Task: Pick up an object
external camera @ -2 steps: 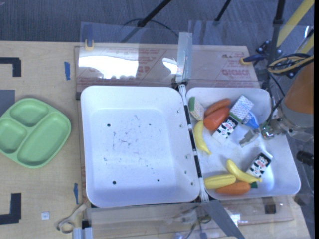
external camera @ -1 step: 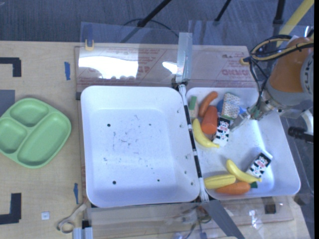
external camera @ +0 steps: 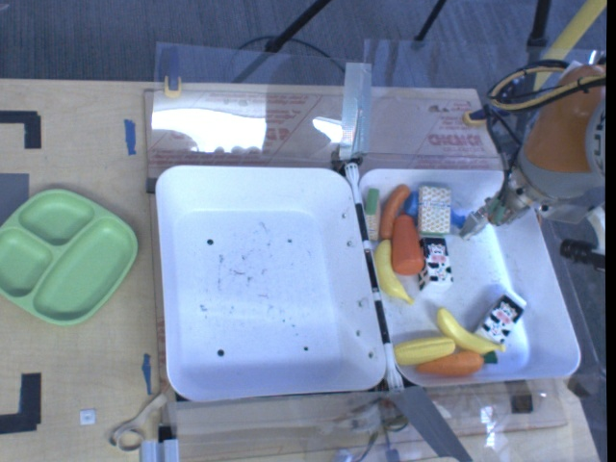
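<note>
The right bin (external camera: 549,287) holds several toy items. An orange carrot (external camera: 393,210), a red-orange piece (external camera: 406,246) and a yellow banana (external camera: 388,272) lie along its left wall. A speckled box (external camera: 434,208) sits at the back, with a cow-patterned carton (external camera: 436,261) below it. A second cow-patterned carton (external camera: 502,318), another banana (external camera: 462,333), a yellow piece (external camera: 422,350) and an orange carrot (external camera: 450,363) lie near the front. My gripper (external camera: 478,219) hangs low in the bin's back right, just right of the speckled box, over a small blue thing (external camera: 460,221).
The left bin (external camera: 260,277) lies beside the right one, sharing a middle wall. A green divided plate (external camera: 63,253) rests on the bench at far left. A clear panel (external camera: 250,123) stands behind the bins. Cables loop above the arm's orange band (external camera: 563,138).
</note>
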`<state>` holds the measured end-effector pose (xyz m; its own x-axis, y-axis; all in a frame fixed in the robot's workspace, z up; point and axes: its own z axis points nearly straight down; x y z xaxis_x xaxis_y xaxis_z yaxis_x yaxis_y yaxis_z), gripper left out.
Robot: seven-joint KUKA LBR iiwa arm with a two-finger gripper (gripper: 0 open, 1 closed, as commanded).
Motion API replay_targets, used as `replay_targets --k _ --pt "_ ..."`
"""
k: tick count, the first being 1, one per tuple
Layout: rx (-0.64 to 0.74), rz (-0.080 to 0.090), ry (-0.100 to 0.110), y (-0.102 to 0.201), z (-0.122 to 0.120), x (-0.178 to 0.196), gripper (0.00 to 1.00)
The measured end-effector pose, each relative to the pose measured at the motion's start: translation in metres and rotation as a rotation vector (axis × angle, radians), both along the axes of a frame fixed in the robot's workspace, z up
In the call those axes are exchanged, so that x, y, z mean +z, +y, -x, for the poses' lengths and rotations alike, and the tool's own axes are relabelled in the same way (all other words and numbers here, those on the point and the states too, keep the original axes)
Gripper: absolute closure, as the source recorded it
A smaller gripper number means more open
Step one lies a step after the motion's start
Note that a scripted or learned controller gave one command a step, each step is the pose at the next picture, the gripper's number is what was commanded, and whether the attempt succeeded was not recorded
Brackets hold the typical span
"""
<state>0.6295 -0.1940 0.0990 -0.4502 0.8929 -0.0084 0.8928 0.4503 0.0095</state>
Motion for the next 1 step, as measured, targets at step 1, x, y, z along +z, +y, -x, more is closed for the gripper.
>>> replay_targets --k 1 --pt "-0.142 -0.004 0.006 0.0670 -0.0390 0.0897 1.00"
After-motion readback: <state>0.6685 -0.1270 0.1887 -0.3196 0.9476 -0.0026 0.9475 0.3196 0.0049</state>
